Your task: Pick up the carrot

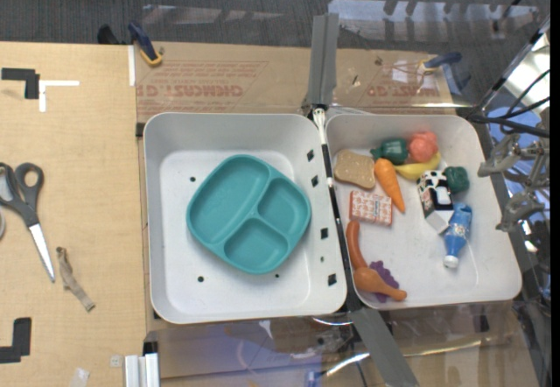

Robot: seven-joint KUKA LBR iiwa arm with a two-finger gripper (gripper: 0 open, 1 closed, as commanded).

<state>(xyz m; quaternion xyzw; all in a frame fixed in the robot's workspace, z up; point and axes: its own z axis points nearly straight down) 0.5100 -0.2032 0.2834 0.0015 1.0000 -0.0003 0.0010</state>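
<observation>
The carrot (389, 185) is a small orange toy with its thick end up and its tip pointing down and to the right. It lies in the right bin (490, 280), in the upper left part. A slice of bread (353, 168) touches its left side, a green pepper (390, 150) sits just above it, and a yellow banana (418, 171) lies to its right. A red-and-white box (372, 207) sits just below and left of its tip.
The right bin also holds a red tomato (423, 145), a black-and-white toy (435, 193), a blue bottle (457, 235), a sausage (353, 244) and purple grapes (382, 273). A teal divided plate (250, 213) lies in the left bin (162, 289). Scissors (28, 206) lie on the bench at left.
</observation>
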